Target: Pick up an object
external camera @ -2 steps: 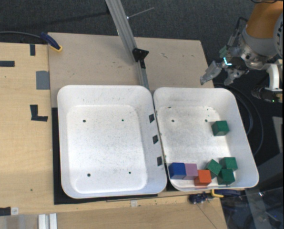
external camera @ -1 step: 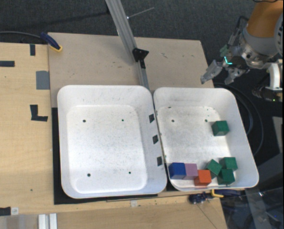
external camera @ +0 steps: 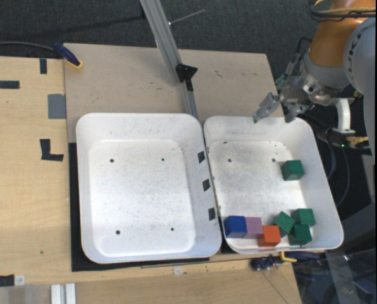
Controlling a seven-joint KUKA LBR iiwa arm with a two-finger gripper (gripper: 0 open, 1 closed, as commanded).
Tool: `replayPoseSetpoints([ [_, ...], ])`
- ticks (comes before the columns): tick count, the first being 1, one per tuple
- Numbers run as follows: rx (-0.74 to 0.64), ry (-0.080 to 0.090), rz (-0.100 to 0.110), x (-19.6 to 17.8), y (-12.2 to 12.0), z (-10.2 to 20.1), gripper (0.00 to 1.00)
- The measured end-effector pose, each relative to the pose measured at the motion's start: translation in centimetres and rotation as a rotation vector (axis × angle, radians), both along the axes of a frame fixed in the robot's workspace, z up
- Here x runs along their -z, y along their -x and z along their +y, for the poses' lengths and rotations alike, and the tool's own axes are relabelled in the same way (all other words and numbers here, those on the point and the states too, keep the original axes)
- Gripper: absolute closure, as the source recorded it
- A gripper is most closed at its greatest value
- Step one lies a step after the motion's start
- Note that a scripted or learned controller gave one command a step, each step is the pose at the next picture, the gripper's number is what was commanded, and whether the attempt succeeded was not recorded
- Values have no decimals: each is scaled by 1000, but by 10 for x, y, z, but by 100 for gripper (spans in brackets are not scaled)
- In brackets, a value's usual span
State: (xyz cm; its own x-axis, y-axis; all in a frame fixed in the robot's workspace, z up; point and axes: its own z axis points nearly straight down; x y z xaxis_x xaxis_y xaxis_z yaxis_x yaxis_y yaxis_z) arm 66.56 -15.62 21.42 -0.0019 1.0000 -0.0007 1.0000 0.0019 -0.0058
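Note:
My gripper (external camera: 277, 110) hangs over the far rim of the right bin (external camera: 264, 124), its two fingers spread apart with nothing between them. A lone green block (external camera: 292, 170) lies in the right part of that bin, below the gripper and well apart from it. Along the near wall sit a blue block (external camera: 235, 226), a pale purple block (external camera: 253, 226), an orange block (external camera: 271, 235) and three green blocks (external camera: 297, 224) bunched in the near right corner.
The left bin (external camera: 87, 170) stands beside the right one, its rim touching it. A slanted metal bar (external camera: 169, 49) with a black clamp runs down to the gap between the bins. A blue and yellow tool (external camera: 68, 54) lies at the bench's far left.

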Motion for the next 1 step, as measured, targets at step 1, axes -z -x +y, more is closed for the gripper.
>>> replayPoseSetpoints([
  [1,0,1,0,46,-5,1,0],
])
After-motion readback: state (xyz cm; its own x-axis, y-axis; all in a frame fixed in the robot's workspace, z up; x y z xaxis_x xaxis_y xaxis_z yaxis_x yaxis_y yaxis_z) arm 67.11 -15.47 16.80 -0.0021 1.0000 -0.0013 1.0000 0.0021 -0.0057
